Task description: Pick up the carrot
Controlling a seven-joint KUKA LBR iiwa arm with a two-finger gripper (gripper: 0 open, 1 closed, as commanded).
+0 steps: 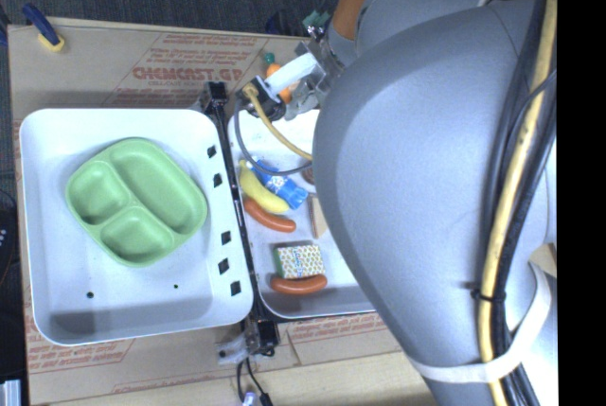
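The grey arm reached in over the right bin and hid most of it. Its gripper sat near the far end of that bin, among cables and white hardware. Whether the gripper was open or closed could not be told, since the wrist and its fittings covered it. Nothing could be seen held in it.

The carrot was taken to be the orange, tapered piece lying flat on the floor of the right bin, near the wall shared with the left bin. It lay just beside the yellow banana, on the near side of it, and close to a small blue item. Nearer the camera lay a green patterned block and a reddish-brown sausage. The carrot lay well apart from the gripper, with the banana between them.

The left bin held a green divided plate. Both bins rested on a desk covered with printed cardboard.

By this reading, the pick had not been made. The carrot was still resting in the bin and appeared untouched. The gripper had yet to be brought over it, lowered, closed on it and lifted. The banana so close by could get in the way of a clean grasp.
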